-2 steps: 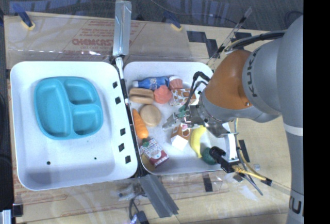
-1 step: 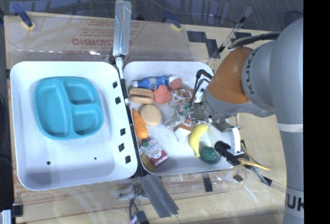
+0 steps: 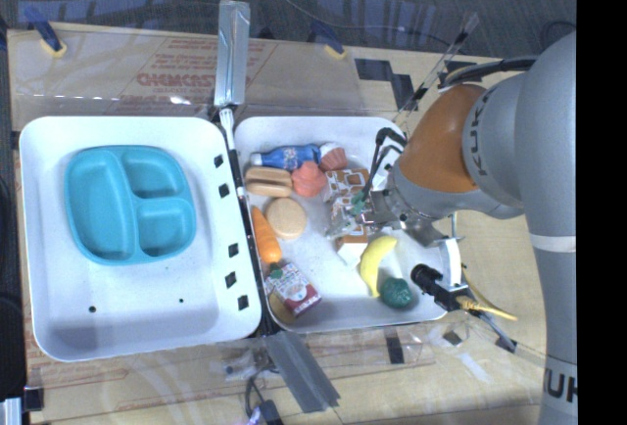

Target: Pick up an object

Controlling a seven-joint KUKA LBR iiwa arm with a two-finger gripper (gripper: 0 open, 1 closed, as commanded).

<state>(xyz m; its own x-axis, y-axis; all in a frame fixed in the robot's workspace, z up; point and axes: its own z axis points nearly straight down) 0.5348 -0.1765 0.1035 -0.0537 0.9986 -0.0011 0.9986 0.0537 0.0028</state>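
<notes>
Nearest in the right bin (image 3: 323, 310) lie a small ketchup-labelled packet (image 3: 293, 293), a dark green lump (image 3: 397, 293) and a banana (image 3: 376, 259). The banana, close under the gripper (image 3: 377, 208), looks the likeliest pick: probably light, stiff toy plastic, smooth and slippery, best pinched across its middle. Whether the jaws stand open or closed I cannot tell (the wrist hides them). Behind come a carrot (image 3: 265, 235), a round bun (image 3: 287, 216), a patterned packet (image 3: 347, 200), a hot dog (image 3: 269, 181), a pink piece (image 3: 309, 178) and a blue wrapper (image 3: 287, 158). The left bin (image 3: 59, 315) holds a teal divided plate (image 3: 130, 201).
</notes>
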